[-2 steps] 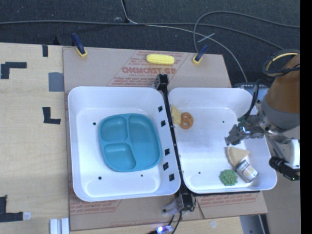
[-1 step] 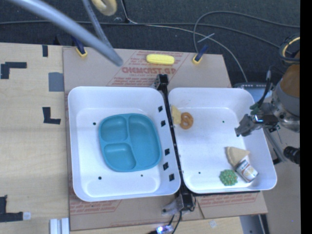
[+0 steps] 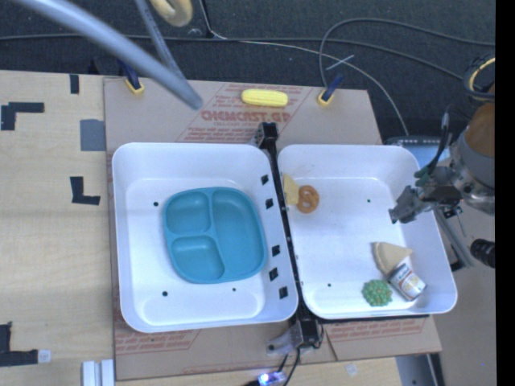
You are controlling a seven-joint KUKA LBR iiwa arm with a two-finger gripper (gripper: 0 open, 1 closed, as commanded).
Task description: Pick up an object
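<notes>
Camera view has the end effector, grip unclear to me, over the right bin's right wall, so it might clip that wall reaching the near-right-corner bottle.

You have a blue divided plate lying flat in the left bin; behind both bins a yellow piece, perhaps a toy corn cob, rests on the cardboard sheet; black cables trail over the dark surface beyond the table.
</notes>
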